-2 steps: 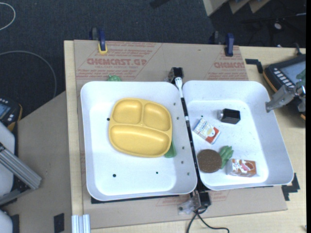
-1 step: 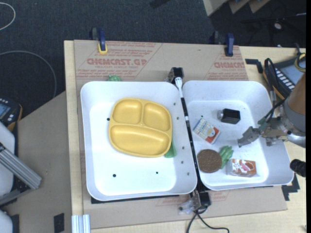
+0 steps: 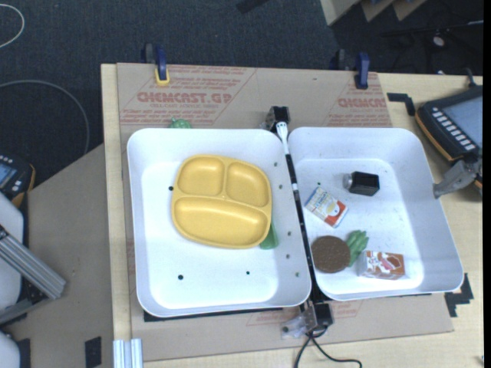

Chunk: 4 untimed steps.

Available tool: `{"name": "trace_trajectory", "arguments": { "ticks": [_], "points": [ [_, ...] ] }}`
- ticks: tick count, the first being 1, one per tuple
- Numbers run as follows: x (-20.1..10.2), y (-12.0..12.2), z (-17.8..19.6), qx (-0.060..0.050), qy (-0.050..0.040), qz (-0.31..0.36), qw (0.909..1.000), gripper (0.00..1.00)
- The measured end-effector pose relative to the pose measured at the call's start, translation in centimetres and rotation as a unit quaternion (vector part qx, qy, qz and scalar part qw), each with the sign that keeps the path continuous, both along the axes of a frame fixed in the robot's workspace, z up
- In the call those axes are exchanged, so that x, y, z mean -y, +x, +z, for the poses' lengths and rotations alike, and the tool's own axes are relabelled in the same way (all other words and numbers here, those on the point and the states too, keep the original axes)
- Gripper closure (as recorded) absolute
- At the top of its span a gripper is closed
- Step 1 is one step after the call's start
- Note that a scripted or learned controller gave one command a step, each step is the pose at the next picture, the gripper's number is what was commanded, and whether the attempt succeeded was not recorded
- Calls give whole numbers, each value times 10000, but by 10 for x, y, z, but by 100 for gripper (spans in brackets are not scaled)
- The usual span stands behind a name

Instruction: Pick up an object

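The gripper (image 3: 459,176) waits at the right bin's (image 3: 430,167) edge (finger state impossible to tell); nothing picked yet. The black block (image 3: 362,182) lies nearest, to its left. Next: reach in, descend over it.

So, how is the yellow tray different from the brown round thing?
The yellow tray lies in the left bin; the brown disc lies in the right bin. The tray is far larger than the disc. The tray is a rounded rectangle with three compartments; the disc is a plain circle. Both lie flat, each with something green at its edge.
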<state>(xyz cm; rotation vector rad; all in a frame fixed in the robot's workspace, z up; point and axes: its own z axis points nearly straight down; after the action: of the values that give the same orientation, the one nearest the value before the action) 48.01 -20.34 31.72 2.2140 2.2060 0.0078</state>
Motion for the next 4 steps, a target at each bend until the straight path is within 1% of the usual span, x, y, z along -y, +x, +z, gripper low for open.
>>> {"name": "trace_trajectory", "arguments": {
  "ticks": [1,2,3,4],
  "points": [
    [-3,0,3,-46,21,16,10000,100],
    [-88,-1,-44,-105,66,64,9999,100],
    [-145,31,-100,-109,59,54,9999,100],
    [-216,-3,-108,-107,61,57,9999,100]
  ]
}}
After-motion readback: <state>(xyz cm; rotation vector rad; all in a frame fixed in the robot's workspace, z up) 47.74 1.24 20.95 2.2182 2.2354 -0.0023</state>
